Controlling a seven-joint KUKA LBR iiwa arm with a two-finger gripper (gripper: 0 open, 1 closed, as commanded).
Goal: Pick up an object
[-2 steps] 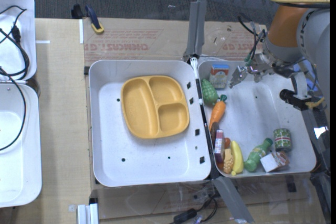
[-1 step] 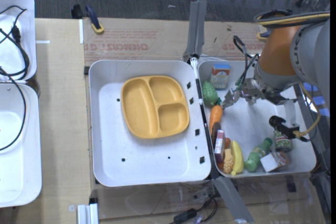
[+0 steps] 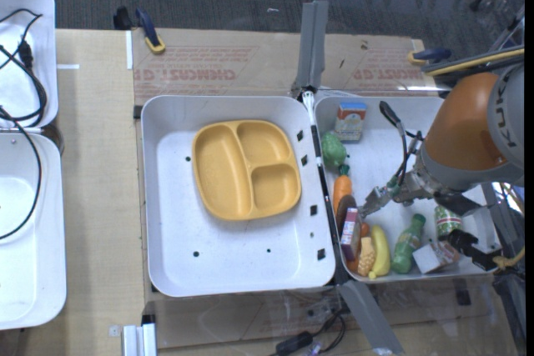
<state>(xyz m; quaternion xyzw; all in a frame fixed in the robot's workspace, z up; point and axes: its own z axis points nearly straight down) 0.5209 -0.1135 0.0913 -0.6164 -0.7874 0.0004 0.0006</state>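
Two white bins sat side by side on the bench. The left bin (image 3: 167, 263) carried a yellow divided plate (image 3: 247, 168) and nothing graspable besides. The right bin (image 3: 380, 108) held all the candidate objects, crowded along its left wall and near edge.

The arm (image 3: 471, 129) reached in from the right, with the gripper (image 3: 377, 200) low over the bin floor, just right of the carrot (image 3: 342, 189). Whether it was open or closed could not be told from this angle; nothing was seen held.

Objects, largest first: banana (image 3: 380, 253), green bottle (image 3: 407, 244), carrot, small carton (image 3: 351, 120), green vegetable (image 3: 333, 151), dark packet (image 3: 349, 229).

Risks, as judged:
- Crowding. Banana, bottle and packet lay touching or nearly so; a descent there could pinch two at once or push one aside.
- Wall proximity. The carrot lay against the bin wall, leaving little room for one side of the gripper.
- Round shapes could roll out of the pinch.
- The bare floor below the gripper suggested an empty close.
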